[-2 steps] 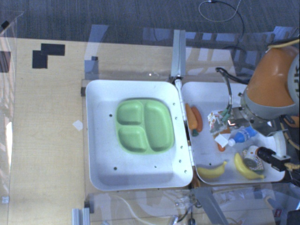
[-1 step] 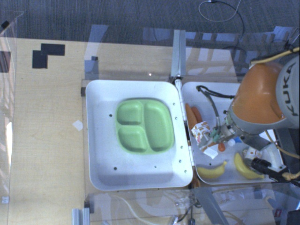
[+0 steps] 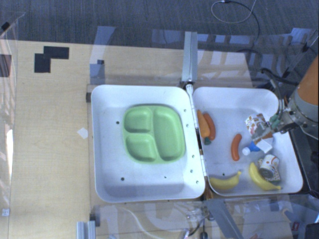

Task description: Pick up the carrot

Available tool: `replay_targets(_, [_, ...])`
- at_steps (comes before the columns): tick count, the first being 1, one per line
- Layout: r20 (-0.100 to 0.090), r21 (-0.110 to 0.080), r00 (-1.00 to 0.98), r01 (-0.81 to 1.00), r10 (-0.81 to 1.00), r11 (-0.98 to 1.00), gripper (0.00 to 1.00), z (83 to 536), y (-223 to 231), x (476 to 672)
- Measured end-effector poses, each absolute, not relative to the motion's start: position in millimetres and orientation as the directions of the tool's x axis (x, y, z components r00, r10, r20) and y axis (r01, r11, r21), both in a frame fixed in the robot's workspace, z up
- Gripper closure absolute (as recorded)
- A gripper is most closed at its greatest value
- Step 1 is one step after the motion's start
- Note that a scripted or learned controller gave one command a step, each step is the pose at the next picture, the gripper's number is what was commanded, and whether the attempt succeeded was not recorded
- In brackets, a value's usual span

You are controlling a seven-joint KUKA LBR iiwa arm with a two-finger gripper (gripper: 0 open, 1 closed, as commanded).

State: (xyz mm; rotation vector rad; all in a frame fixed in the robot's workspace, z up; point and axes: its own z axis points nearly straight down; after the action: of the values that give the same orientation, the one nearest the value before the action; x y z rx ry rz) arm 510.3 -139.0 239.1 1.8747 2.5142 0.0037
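The carrot (image 3: 203,126) lies in the right bin (image 3: 234,96), hard against that bin's left wall, its length running roughly along the wall with a small green tip at the lower end. A reddish sausage (image 3: 211,125) lies just beside it on the right, touching or nearly so.

The jaws (image 3: 277,125) are at the far right side of the same bin, near its right wall, well apart from the carrot, with most of the bin floor between them. They sit close to a small printed packet (image 3: 256,125); whether they are open or closed cannot be told, as the fingers are too small and dark to make out. The grey arm (image 3: 305,108) with its orange band comes in over the right rim.

Between carrot and jaws lies a second sausage (image 3: 236,147), upright in the view. To its right is a small blue and white item (image 3: 254,148). Nearer the front edge are two bananas, one (image 3: 225,180) by the front left corner and one (image 3: 262,179) toward the right, with a printed cup (image 3: 269,166) touching the latter.

The left bin (image 3: 107,133) holds a green tray (image 3: 153,133) with three compartments. Both bins rest on the counter (image 3: 50,133).
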Motion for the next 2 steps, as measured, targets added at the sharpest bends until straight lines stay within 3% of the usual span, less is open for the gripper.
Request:
replay_targets(1, [-0.006,0.005,-0.532,0.847,0.847,0.532,1.00,402.5,-206.0,488.8])
replay_targets(2, [-0.006,0.004,-0.679,0.734,0.734,0.679,1.00,245.5,-181.1,495.5])
